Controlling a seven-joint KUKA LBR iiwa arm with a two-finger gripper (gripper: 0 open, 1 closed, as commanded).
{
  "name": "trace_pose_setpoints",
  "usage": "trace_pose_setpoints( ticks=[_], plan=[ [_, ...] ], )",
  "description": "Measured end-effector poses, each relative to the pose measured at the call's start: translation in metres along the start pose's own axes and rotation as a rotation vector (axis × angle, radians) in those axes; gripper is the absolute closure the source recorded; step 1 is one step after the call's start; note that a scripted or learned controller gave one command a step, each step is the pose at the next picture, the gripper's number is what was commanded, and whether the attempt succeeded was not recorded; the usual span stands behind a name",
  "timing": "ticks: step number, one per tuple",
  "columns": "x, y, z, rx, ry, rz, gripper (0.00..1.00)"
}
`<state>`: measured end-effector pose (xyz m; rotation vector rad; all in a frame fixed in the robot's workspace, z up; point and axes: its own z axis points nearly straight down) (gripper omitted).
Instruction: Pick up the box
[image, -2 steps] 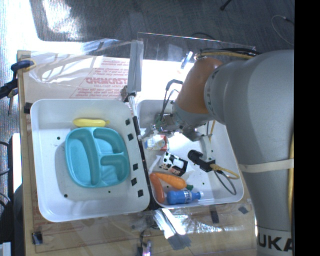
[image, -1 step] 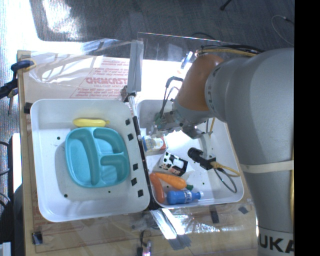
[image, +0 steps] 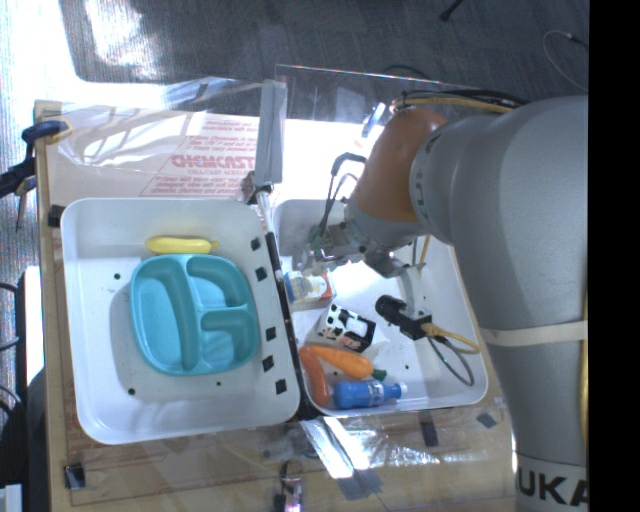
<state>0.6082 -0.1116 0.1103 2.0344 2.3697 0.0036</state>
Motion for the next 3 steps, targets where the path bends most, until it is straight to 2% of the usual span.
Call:
trace_pose_setpoints(
  ticks=[1,2,3],
  plan=[
    [-0.018,-0.044,0.001,0.017,0.013,0.001,0.00],
    [-0.056,0.037,-0.010,0.025,0.017,-0.073,0.00],
    [-0.040,0.040,-0.007,0.027,0.012,-0.209,0.00]
  ],
)
